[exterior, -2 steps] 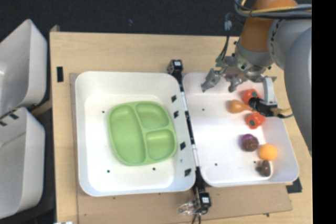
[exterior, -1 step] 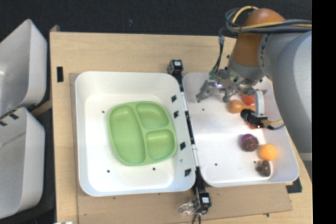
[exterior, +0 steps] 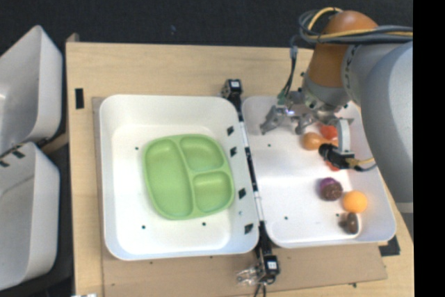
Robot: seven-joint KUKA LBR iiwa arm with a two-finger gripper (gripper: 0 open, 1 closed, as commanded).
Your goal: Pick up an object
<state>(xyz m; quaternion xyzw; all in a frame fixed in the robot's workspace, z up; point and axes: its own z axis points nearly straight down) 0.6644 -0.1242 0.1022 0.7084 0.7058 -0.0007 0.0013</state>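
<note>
Dark flooring surrounded a pale wooden counter that carried two shallow white bins side by side. The left bin held a green divided plate lying flat near its middle. The right bin held several small fruit-like pieces along its right side: a tan rounded one near the top, a red and orange piece just beside it, a dark purple ball lower down, an orange ball just beside that, and a brown lump near the bottom corner.

The grey arm, with its orange band, reached in from the right and bent steeply down over the top of the right bin. Its claw hung low near the bin's upper left part, close to the tan piece but apart from it. The claw looked spread, with nothing seen between its fingers.

These pieces appeared small, light and smooth, so probably prone to rolling or slipping. A hold across the widest middle of a round one would likely be steadiest. The tan piece sat nearest.
</note>
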